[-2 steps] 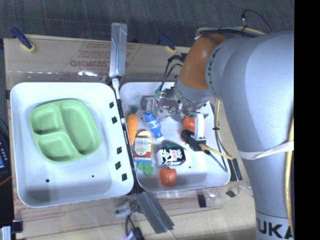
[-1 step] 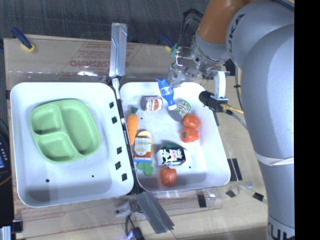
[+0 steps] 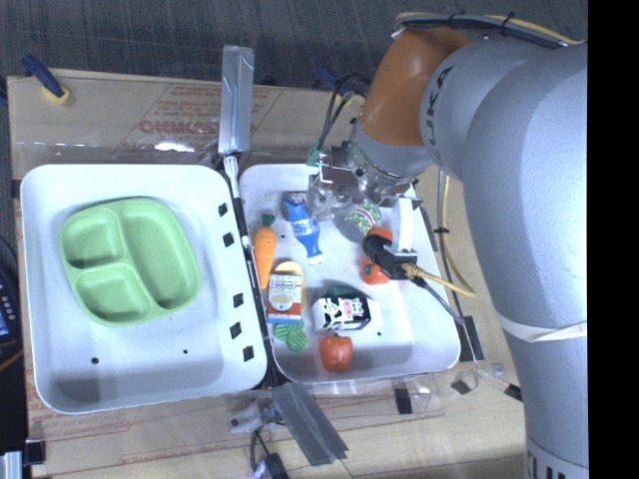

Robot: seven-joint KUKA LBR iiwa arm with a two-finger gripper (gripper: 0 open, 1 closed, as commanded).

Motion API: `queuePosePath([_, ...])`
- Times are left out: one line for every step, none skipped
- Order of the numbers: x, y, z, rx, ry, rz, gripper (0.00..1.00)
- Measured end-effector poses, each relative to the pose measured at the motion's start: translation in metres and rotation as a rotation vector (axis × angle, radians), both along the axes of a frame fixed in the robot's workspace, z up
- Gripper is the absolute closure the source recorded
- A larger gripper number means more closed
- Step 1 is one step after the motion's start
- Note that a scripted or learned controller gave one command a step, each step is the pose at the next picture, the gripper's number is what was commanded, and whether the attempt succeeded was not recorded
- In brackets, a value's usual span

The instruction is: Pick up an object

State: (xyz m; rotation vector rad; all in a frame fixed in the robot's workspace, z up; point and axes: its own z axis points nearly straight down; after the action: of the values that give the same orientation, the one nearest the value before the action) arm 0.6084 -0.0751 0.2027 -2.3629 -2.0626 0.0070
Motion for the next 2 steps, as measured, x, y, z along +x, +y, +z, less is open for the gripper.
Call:
queuePosePath([0.048,-0.026,0.024,-0.003,-0.004,-0.544,1.0])
queuePosePath([0.04,0.025,0.034,-0.002,0.001,-0.452,1.0])
